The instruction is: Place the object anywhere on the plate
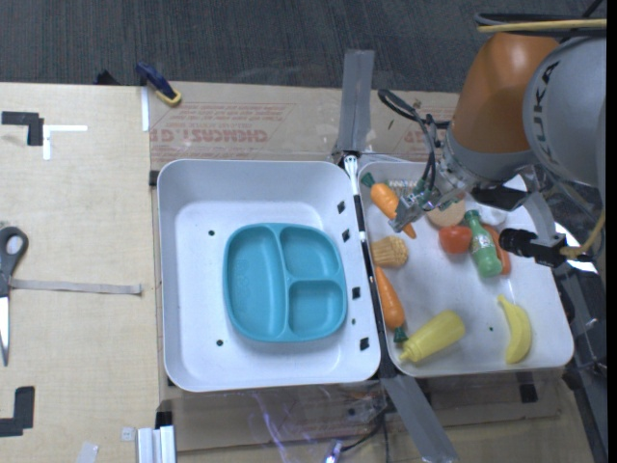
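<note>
The tool is hanging low in the right bin, near its upper left corner, with its tips touching or just over a small carrot. How far the fingers are spread cannot be told; the metal parts are blurring together against the cables and the white floor, so no grip can be confirmed.

The arm is reaching in from the right, its orange band and grey housing covering the bin's upper right corner and cutting off at the frame edge. Part of a pale round item is lying half hidden beneath the wrist.

The plate, blue with three compartments, is sitting in the middle of the left bin, well apart from the tool. In the right bin a corn cob, a second carrot, a yellow bottle, a banana, a tomato and a green bottle are lying.

On the table, scissors are lying at the left edge, partly cut off.
</note>
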Controlling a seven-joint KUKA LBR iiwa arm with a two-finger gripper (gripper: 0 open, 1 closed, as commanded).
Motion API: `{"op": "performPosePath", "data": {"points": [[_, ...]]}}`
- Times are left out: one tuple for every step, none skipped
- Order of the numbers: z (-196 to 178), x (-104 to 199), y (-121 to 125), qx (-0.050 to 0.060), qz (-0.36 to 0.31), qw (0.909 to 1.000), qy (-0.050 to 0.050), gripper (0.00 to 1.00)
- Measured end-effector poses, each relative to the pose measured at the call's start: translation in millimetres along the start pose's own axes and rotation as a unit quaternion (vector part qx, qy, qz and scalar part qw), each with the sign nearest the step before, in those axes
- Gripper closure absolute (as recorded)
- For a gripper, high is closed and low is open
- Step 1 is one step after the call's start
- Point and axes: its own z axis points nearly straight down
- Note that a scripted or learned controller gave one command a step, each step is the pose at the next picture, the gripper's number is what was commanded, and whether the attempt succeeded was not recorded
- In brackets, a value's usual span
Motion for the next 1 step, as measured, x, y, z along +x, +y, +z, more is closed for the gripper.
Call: {"op": "performPosePath", "data": {"points": [[-0.1,-0.1,0.0,0.0,0.0,1.0,0.0,0.0]]}}
